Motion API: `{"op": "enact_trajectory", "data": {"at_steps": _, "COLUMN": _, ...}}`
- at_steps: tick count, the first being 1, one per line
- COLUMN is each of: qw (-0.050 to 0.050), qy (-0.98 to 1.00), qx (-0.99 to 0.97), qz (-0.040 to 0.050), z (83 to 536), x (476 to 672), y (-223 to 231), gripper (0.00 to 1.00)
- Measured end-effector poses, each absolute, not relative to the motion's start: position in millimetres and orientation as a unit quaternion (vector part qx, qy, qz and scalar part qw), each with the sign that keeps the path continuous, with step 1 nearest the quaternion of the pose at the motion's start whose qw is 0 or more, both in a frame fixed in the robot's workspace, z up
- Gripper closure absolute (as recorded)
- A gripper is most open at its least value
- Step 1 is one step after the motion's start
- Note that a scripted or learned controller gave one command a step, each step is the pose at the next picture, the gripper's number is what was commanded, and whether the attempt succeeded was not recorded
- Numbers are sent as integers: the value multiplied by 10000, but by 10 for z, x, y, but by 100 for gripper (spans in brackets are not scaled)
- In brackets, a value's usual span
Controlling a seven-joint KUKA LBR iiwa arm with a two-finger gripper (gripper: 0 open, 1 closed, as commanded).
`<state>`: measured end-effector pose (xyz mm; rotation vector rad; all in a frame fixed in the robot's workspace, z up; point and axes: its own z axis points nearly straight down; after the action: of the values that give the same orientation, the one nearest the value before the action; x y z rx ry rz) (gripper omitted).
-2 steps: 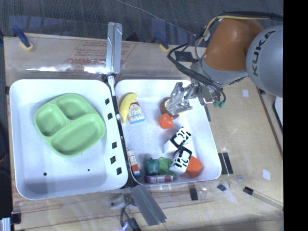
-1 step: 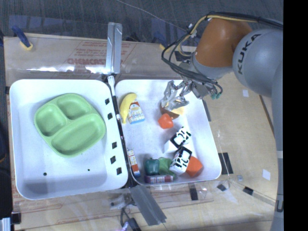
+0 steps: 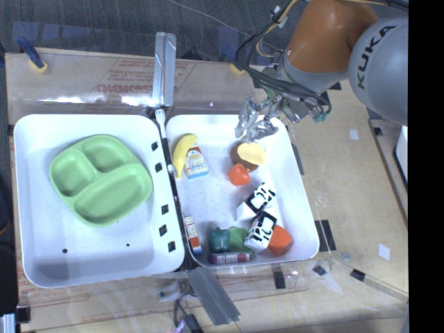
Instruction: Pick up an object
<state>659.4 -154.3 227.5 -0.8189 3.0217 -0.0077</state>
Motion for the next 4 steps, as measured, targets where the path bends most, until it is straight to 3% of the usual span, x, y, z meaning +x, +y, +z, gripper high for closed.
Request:
{"op": "enact_trajectory", "data": {"at_steps": 1, "qw": 24, "qy": 8970, "qx": -4420, "qz": -14, "z": 2066, "x": 6577, "y": -2103, "gripper": 100}}
{"op": "enact_trajectory", "data": {"at_steps": 2, "qw": 26, "qy": 8969, "qx": -4422, "qz": -12, "z": 2067, "x": 6579, "y": -2099, "gripper": 0}}
{"op": "enact_trajectory", "data": {"at_steps": 3, "qw": 90, "qy": 8757, "qx": -4827, "qz": -89, "z": 1169, "x": 6155, "y": -1947, "gripper": 0}}
{"op": "enact_trajectory", "data": {"at_steps": 4, "qw": 147, "qy": 8930, "qx": -4495, "qz": -155, "z": 1115, "x": 5606, "y": -1720, "gripper": 0}}
